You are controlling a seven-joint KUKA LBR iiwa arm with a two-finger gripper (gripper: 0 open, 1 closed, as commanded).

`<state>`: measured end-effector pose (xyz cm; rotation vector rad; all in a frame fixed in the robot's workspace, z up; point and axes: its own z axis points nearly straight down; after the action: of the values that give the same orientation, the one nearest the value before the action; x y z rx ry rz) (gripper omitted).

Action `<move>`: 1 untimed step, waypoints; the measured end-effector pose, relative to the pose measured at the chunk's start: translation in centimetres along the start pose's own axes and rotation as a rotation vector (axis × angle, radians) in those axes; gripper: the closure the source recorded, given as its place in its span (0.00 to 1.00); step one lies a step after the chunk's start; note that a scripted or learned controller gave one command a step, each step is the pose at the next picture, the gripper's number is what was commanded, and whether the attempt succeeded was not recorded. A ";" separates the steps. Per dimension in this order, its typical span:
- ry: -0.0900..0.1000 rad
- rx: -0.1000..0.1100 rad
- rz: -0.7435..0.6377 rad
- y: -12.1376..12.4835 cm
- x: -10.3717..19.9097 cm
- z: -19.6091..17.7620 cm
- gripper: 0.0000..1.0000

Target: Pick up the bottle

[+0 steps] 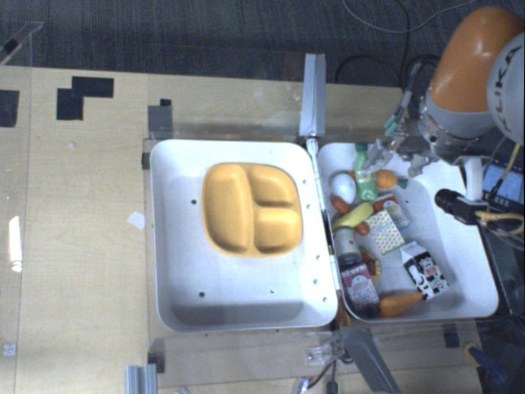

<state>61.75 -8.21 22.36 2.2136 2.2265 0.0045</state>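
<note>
I see the green bottle (363, 176) lying against the far-left rim of the right bin (480, 298), long axis running toward me, just left of and below the gripper (392, 150), though I cannot tell how the jaws stand.

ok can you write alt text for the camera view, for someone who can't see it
A grey and orange robot arm reaches in from the right, its gripper over the far end of the right bin, close to a green bottle among small toys and food items. The left bin holds a yellow divided tray.
</note>
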 end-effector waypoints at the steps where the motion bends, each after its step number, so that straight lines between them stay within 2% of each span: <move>1: 0.000 0.000 0.085 2.0 -2.8 4.4 0.00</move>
<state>63.74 -10.95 17.96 2.3061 2.1308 0.0051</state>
